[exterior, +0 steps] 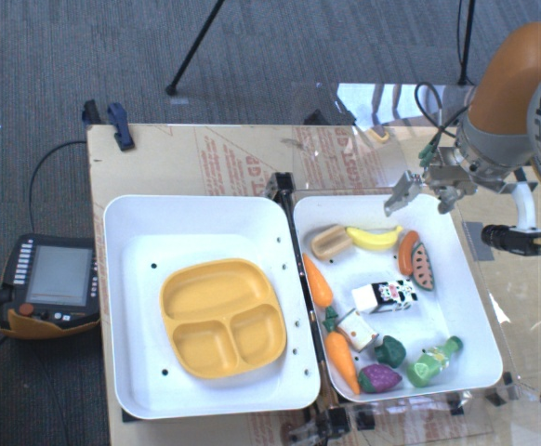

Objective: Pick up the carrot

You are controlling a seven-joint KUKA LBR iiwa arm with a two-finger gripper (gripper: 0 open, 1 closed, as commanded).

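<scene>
The camera view looks down on two white bins set side by side on a bench. The left bin (131, 249) holds one yellow tray (222, 316) with three compartments, lying flat near the middle.

The right bin (470, 277) holds the toy food. There are two carrots. One carrot (318, 282) lies along the left wall, about halfway up, its green end pointing toward the near side. The second carrot (342, 360) lies lower down by the same wall, near the front left corner, just beside one purple fruit (379, 378).

At the far end sit one bread roll (330, 241) and one banana (374, 239), close together. To their right lies one watermelon slice (423, 266), with one orange piece (406, 251) touching its left side. One milk carton (384, 296) with black patches lies near the middle, and one small white box (356, 328) lies just below it. One dark green vegetable (390, 350) and one light green bottle (432, 363) lie toward the front.

The gripper (428, 191) hovers above the far right corner of the right bin, well apart from both carrots. Its two fingers are spread apart, with nothing between them.
</scene>
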